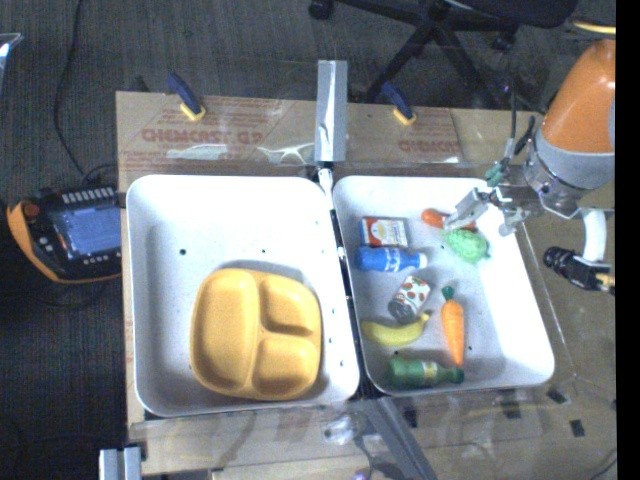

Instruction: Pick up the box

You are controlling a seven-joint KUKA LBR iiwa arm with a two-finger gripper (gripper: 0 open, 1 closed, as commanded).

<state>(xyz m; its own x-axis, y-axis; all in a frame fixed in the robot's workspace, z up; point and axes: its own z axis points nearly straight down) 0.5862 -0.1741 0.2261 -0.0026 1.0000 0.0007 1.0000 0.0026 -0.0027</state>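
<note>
I see the box [385, 231], small, orange-red with a white panel, lying flat at the right bin's [535, 343] far end. My gripper [487, 213] hovers nearby, spread open, empty.

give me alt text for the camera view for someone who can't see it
A gripper hovers over the right bin's far right corner, holding nothing, beside a green item. The bin also holds a box, blue bottle, can, banana, carrot and green bottle. A yellow tray lies in the left bin.
</note>
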